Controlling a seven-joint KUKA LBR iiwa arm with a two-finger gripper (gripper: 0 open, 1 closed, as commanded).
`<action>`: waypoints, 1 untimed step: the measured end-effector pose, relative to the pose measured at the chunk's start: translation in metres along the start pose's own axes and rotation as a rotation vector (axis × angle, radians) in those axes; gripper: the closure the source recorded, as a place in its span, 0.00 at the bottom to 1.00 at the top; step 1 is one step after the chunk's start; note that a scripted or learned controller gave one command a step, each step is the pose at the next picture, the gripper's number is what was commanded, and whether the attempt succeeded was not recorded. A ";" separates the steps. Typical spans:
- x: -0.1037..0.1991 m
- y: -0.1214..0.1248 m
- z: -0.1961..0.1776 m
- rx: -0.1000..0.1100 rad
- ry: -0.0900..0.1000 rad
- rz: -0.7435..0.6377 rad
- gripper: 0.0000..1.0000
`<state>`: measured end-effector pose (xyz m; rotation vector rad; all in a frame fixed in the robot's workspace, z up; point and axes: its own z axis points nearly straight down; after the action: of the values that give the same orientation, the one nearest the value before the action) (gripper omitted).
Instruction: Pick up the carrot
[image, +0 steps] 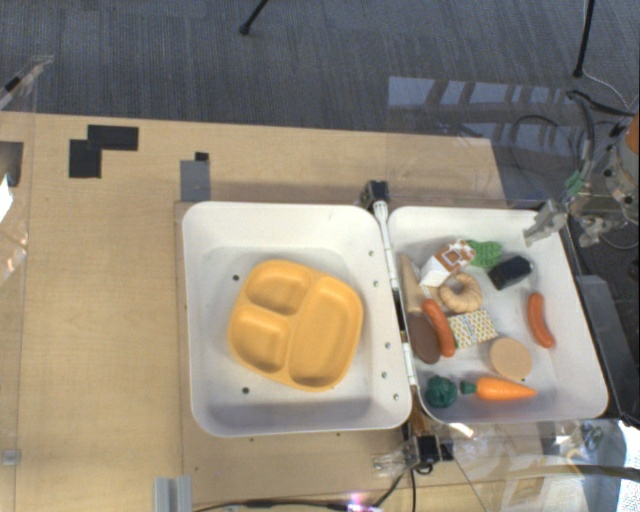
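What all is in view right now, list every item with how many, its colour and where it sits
carrot: one, orange with a green top, front of the right bin
right bin: one, white, right half of the bench
left bin: one, white, beside the right bin
divided plate: one, yellow, three compartments, middle of the left bin
sausages: two, red-orange, one near the right bin's right wall, one left of centre
doughnut: one, tan, centre of the right bin
green leafy piece: one, back of the right bin
black block: one, back right of the right bin
tan disc: one, just behind the carrot
gripper: one, grey, over the right bin's back right corner
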<state>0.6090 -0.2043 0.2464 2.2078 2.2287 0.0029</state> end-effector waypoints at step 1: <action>0.044 -0.071 -0.042 -0.004 -0.001 -0.496 0.00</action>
<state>0.5370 -0.1609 0.2881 1.5915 2.6990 0.0044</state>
